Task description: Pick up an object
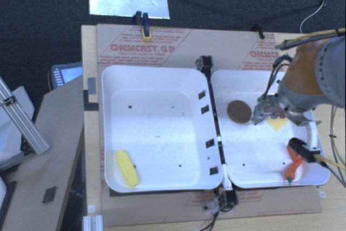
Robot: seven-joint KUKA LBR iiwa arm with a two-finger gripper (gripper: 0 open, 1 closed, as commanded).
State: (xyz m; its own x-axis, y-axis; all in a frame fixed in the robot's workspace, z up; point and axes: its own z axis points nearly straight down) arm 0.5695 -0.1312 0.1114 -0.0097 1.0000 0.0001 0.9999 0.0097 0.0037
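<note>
Grey two-finger gripper (263,114) low in right white bin (254,170), frame right; finger state cannot be told. Round brown disc (239,111) just beside it. Yellow corn-shaped toy (127,168) lower left, left white bin (157,81).

two white bins (157,76), one corn cob (127,167), one brown disc (239,111), perhaps one carrot (293,166).

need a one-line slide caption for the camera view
Pincer low in the right white bin, beside a round brown disc; orange carrot-shaped toy nearby, yellow corn cob in the left bin.
</note>
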